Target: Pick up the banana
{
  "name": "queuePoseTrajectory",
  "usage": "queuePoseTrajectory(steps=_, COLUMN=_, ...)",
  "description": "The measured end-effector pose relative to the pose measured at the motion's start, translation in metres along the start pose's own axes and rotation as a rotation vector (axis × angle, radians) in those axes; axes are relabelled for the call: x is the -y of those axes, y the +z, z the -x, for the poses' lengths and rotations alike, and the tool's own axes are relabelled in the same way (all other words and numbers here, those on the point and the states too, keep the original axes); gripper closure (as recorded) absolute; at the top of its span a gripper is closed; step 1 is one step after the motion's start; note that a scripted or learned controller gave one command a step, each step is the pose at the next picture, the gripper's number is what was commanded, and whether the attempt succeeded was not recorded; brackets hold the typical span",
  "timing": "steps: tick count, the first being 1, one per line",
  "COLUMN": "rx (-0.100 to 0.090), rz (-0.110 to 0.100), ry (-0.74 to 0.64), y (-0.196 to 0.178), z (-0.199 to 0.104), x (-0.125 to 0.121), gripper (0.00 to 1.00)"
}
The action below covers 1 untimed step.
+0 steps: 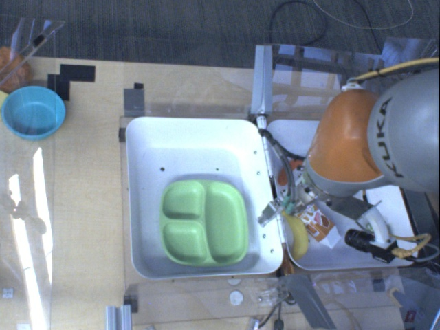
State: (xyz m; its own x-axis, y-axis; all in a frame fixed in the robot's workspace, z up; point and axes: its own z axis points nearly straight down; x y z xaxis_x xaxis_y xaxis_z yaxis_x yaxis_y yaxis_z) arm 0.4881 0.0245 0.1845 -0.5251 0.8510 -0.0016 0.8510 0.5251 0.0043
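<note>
Reaching down from the right, the arm overhangs the banana.

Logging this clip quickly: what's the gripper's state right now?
Gripper: low at the right bin's left wall, just above the banana; open or shut cannot be told.

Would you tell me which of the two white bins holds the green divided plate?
The left bin holds the green divided plate. The right bin, beneath the arm, holds the banana instead.
</note>
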Motion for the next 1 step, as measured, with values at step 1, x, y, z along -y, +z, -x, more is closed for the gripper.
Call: queuePoseTrajectory(steps=1, rx=0.003, rz=0.007, ry=-0.005, y=-0.0112, z=0.0004, x=-0.0027, gripper=1.00)
